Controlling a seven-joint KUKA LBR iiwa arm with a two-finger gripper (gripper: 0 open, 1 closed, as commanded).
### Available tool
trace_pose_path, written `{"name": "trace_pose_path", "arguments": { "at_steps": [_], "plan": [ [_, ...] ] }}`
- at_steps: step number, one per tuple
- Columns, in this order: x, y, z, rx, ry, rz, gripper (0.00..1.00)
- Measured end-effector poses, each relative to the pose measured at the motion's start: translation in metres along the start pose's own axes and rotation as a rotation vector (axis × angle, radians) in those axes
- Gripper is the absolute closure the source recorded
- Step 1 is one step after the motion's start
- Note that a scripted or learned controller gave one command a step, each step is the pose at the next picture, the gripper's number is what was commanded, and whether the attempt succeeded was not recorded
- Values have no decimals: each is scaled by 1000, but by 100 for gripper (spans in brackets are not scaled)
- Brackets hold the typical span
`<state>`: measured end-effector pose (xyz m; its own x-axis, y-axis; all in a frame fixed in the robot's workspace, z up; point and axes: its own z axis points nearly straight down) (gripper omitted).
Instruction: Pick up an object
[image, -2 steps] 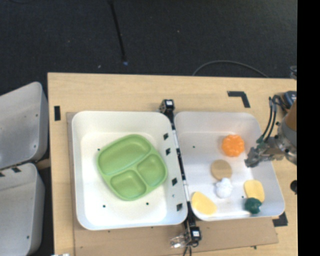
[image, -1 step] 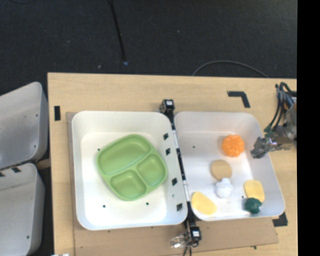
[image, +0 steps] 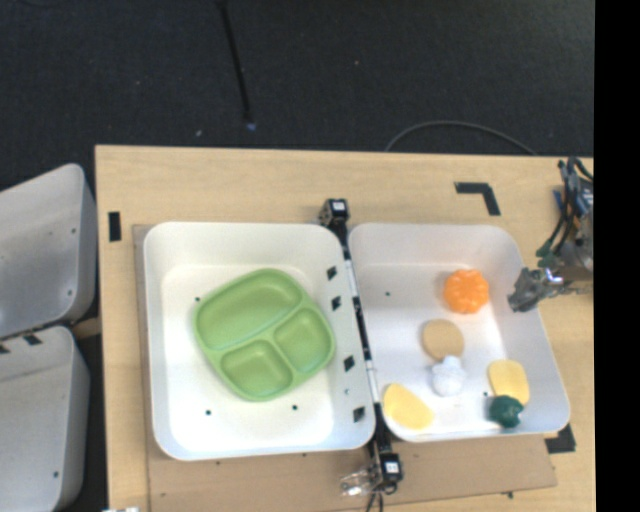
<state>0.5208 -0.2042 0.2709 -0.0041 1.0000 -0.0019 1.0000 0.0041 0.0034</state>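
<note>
Yellow piece (image: 407, 406) at right bin's (image: 400, 245) near edge
Gripper (image: 527, 290) low over bin's right rim, grip unclear; wooden bench (image: 250, 185), dark floor

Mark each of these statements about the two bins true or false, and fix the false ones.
1. The green divided plate lies in the left bin. True.
2. The orange ball sits on the green divided plate. False: it lies in the right bin, far from the plate.
3. The tool is at the right bin's right rim. True.
4. The tool holds the orange ball. False: the ball rests on the bin floor, apart from the tool.
5. The white lump lies just below the tan disc. True.
6. The dark green piece is in the left bin. False: it is in the right bin's lower right corner.
</note>
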Motion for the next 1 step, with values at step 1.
{"name": "trace_pose_path", "arguments": {
  "at_steps": [1],
  "plan": [
    [53, -1, -7, 2, 3, -3, 100]
  ]
}}
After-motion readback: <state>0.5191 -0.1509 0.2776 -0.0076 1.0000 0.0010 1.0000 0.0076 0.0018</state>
